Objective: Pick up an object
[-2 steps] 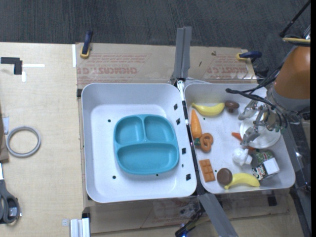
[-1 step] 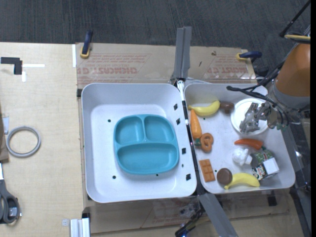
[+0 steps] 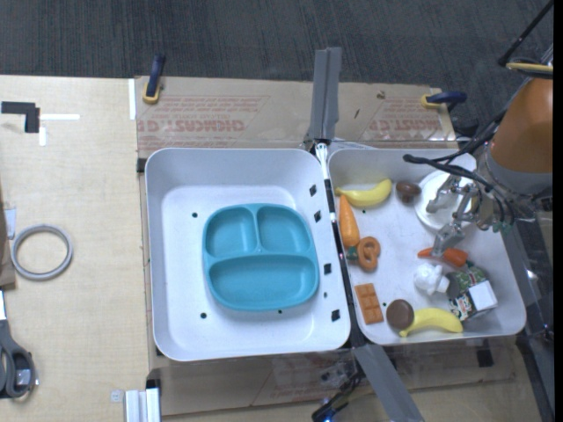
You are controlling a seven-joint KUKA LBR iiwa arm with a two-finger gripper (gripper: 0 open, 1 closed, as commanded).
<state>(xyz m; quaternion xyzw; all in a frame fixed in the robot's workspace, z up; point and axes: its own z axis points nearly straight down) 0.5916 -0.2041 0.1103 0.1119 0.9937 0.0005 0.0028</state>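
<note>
1. Two shallow white bins side by side on the surface: left bin and right bin.
2. In the left bin, one teal divided plate lying flat near the middle, three compartments, nothing in them.
3. In the right bin, a scatter of toy food: a yellow banana near the far left corner, a brown round piece just beside its tip, an orange carrot along the left wall, a pretzel just below the carrot.
4. Toward the near edge: an orange waffle-like block, a brown ball touching the end of a second banana, a white crumpled lump, a small green and white carton at the right.
5. Grey arm with orange band reaching in from the right, above the far right part of the right bin.
6. Hand pointing down, tip just above a small red-orange piece; finger spacing impossible to tell, nothing visibly held.
7. A white round dish partly hidden behind the hand.
8. On the bare surface left of the bins, a grey ring and scissors at the near left edge.
</note>
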